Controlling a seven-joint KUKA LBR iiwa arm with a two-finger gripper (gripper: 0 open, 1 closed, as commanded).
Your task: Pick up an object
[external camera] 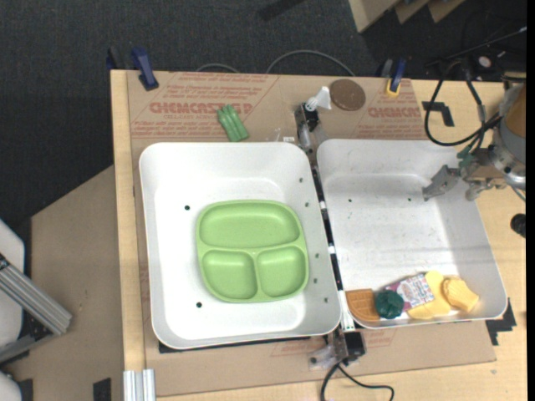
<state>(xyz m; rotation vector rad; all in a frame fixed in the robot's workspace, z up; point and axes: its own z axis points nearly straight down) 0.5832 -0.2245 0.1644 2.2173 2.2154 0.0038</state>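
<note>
Several small objects lie packed along the near wall of the right bin [401, 224]: a brown piece [359, 303], a dark green lump [389, 305], a yellow packet with a white and pink label [420, 293] and an orange-yellow item [461, 295]. My gripper [458, 186] hangs over the far right part of that bin, well away from the objects. Its two fingers stand apart, so it is open, with nothing between them. The grey arm comes in from the right edge.
The left bin [167, 224] holds a green divided plate [251, 249]. On the cardboard behind the bins lie a green clip [233, 124], a brown disc [347, 95] and a small white piece [316, 103]. Black cables run at the back right.
</note>
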